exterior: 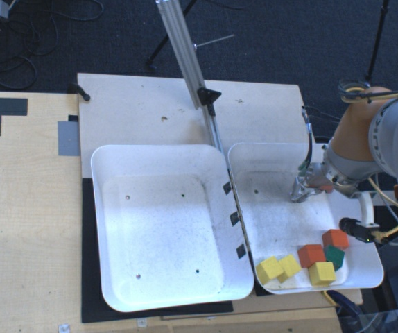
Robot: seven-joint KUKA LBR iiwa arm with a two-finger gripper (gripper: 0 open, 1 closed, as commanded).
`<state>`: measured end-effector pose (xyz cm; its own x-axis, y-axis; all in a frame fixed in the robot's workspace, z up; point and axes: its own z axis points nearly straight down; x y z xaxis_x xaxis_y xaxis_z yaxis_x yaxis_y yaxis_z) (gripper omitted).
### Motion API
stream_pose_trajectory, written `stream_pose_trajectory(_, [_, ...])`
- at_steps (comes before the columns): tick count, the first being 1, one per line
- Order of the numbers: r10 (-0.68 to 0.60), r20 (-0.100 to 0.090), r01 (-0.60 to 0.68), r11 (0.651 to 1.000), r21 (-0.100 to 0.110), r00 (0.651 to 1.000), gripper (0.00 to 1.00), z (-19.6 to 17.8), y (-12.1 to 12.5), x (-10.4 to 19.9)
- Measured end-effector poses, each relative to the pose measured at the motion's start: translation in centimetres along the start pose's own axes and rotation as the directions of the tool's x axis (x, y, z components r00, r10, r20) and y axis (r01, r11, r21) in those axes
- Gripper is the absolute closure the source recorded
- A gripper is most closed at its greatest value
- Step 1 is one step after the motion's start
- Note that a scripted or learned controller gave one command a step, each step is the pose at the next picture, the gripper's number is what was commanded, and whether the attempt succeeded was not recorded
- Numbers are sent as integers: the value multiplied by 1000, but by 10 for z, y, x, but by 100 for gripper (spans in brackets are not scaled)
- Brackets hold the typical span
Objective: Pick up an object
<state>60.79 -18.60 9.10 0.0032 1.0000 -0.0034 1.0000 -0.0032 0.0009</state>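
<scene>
Above the right bin (254,159) our gripper (300,193), state we cannot tell, should move toward the 3 yellow blocks (282,267) and descend straight.

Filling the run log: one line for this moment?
claw: over right bin, nothing visibly held | blocks: clustered in near corner | pick: not done

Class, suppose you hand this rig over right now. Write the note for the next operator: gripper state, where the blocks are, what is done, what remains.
Gripper: low over the right bin, near its middle; nothing seen between its fingers, and whether they are open or shut cannot be told.
Blocks: all clustered at the right bin's near corner: two yellow blocks touching, a third yellow block, a red block, an orange block, a green block.
Done: no object picked up yet.
Left: move the gripper to the cluster, grasp one block, lift it.
</scene>
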Motion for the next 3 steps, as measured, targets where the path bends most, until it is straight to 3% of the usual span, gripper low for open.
stream_pose_trajectory(1, [0,-3,0,1000,-1,1000,100,-2,-51,29])
stream_pose_trajectory(2, [-1,-3,1,1000,-2,1000,100,-2,-77,8])
stream_pose_trajectory(3, [1,0,-1,1000,-6,1000,100,-2,-107,22])
